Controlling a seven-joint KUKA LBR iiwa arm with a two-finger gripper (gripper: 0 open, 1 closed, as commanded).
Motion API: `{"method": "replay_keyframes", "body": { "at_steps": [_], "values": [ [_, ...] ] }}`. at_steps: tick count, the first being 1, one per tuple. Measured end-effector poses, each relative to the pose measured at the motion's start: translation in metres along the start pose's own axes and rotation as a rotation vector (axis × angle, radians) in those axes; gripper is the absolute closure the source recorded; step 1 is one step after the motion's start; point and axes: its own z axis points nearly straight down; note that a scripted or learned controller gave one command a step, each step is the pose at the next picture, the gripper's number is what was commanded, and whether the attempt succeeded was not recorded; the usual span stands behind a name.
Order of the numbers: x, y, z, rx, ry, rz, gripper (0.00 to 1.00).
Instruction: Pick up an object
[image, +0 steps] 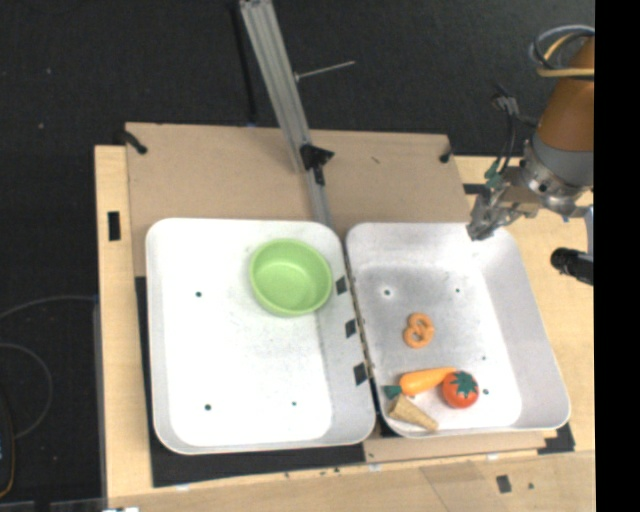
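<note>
- Camera view, looking down at a slant: the tabletop (115, 300) is light wood, with a brown cardboard sheet (220, 175) lying under the far part of the two bins
- The left bin (200, 400) is a shallow white tray with rounded corners; the right bin (500, 290) sits just beside it, their inner rims touching along the middle
- The arm (565, 115) reaches in from the right, its orange band above a grey wrist, over the far right corner of the right bin
- A grey metal pole (285, 100) slants from the far edge down to the seam between the bins
- A green bowl (290, 277) stands upright in the far right part of the left bin
- The gripper (483, 222) hangs at the far right rim of the right bin, nothing between its fingers as far as can be seen; whether they are spread or pressed together I cannot tell
- A red tomato toy (460, 389) lies in the near part of the right bin, touching an orange carrot toy (425, 380) to its left
- A tan cone-shaped piece (413, 412) lies at the near rim, just beside the carrot toy
- A small orange pretzel toy (419, 330) lies near the middle of the right bin, apart from the others
</note>
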Motion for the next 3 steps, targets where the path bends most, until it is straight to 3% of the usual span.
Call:
{"method": "replay_keyframes", "body": {
  "at_steps": [2,3],
  "values": [
    [0.105,-0.014,-0.008,0.005,0.002,-0.004,1.00],
    [0.153,-0.008,0.001,0.007,0.002,-0.004,1.00]
  ]
}}
